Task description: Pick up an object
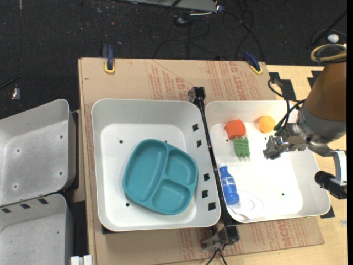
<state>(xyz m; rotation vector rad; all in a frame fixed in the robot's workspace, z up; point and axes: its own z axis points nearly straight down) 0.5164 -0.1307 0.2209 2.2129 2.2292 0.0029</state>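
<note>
I see my gripper (273, 149) low in the right bin (287, 203), at the middle right of the frame. I cannot tell from here how its jaws stand, and I see nothing held in them.

The green block (241, 147) is the nearest thing to it. It lies just to the left of the gripper, a little apart, and its long side runs up and down in the frame. The red block (235, 128) sits touching its top end. The orange ball (266, 124) is just above the gripper, toward the top of the bin. The blue bottle (228, 185) lies down and to the left, along the bin's left wall.

The teal plate (160, 176) is in the left bin (105, 148), well apart.

I think a short move left gets me to the green block.
</note>
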